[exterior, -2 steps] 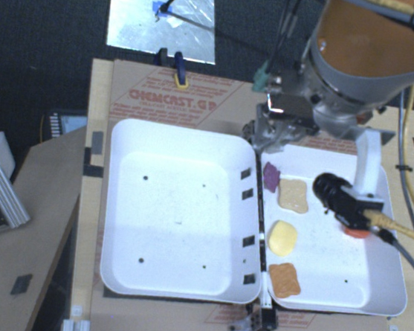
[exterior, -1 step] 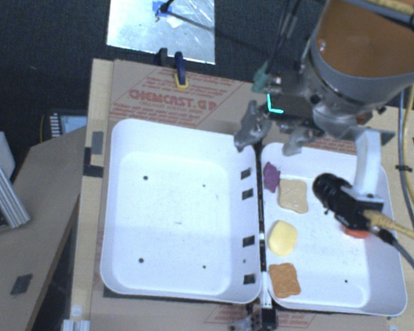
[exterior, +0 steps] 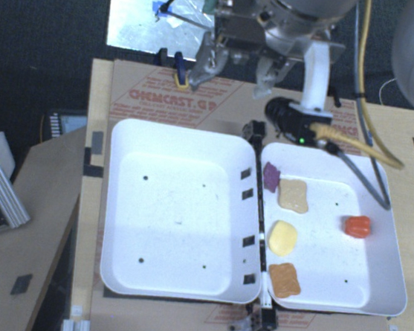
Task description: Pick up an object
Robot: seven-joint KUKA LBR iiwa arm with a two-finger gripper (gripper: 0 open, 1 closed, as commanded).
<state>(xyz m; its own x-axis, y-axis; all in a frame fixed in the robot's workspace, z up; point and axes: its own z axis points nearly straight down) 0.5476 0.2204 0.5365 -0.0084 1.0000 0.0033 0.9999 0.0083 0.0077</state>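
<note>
My gripper (exterior: 233, 71) hangs high above the back edge of the bench, over the seam between the two bins. Its two fingers (exterior: 204, 65) are spread apart with nothing between them. The right bin (exterior: 385, 243) holds a purple piece (exterior: 271, 176) at its back left, a beige piece (exterior: 293, 195) beside it, a round yellow piece (exterior: 283, 238), a tan-orange piece (exterior: 284, 279) near the front, and a red-orange piece (exterior: 357, 226) toward the right.
The left bin (exterior: 123, 211) sits beside the right one, with black clips (exterior: 250, 196) along the shared seam. Both rest on a cardboard sheet (exterior: 170, 98). A yellow cable (exterior: 359, 142) trails over the right bin's back edge.
</note>
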